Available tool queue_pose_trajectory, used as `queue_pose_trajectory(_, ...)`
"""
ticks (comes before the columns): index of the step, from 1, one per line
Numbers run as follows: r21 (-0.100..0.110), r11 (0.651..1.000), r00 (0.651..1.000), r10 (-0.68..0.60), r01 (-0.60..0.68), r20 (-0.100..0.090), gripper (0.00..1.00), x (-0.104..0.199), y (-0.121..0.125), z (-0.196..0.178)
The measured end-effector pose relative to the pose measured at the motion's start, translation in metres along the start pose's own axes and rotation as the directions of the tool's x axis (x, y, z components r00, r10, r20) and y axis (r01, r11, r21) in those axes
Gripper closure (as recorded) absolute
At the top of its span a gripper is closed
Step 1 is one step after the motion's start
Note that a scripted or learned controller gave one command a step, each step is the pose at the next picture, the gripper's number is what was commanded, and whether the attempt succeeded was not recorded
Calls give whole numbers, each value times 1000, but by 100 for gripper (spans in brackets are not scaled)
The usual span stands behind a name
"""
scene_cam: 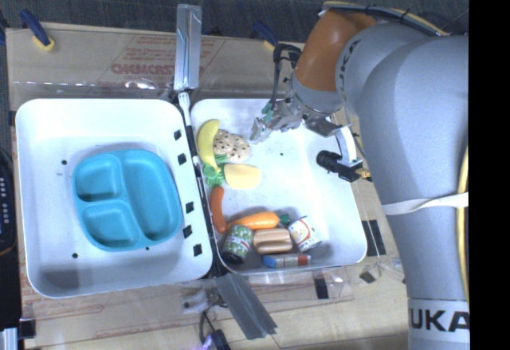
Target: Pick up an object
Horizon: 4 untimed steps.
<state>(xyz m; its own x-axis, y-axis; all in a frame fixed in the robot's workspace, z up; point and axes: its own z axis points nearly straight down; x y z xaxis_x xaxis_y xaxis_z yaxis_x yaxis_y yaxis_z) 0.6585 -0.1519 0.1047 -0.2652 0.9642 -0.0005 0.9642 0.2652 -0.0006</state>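
Observation:
My gripper (265, 124) hangs low over the back of the right bin (335, 197), just right of a speckled cookie (230, 147). Nothing shows between its fingers. A yellow banana (206, 141) lies along the bin's left wall, with a pale yellow piece (242, 175) below the cookie. Further forward lie a carrot (217, 207), an orange piece (256, 221), a hot dog (273, 241), a green can (237, 245), a small white-labelled can (304, 233) and a blue and red marker (285, 261).
The left bin (40, 181) holds a blue divided tray (126, 198). A metal divider bar (188, 45) stands between the bins at the back. The grey arm (406, 101) covers the right side of the bench.

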Motion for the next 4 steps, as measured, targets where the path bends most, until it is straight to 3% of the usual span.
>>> queue_pose_trajectory(1,1,1000,1000,-1,1,0,0,0,0,0)
queue_pose_trajectory(2,0,994,994,-113,113,-1,0,57,-32,12)
queue_pose_trajectory(3,1,993,993,-115,115,-1,100,56,-32,2)
queue_pose_trajectory(4,1,984,984,-179,179,1,100,-11,-5,13)
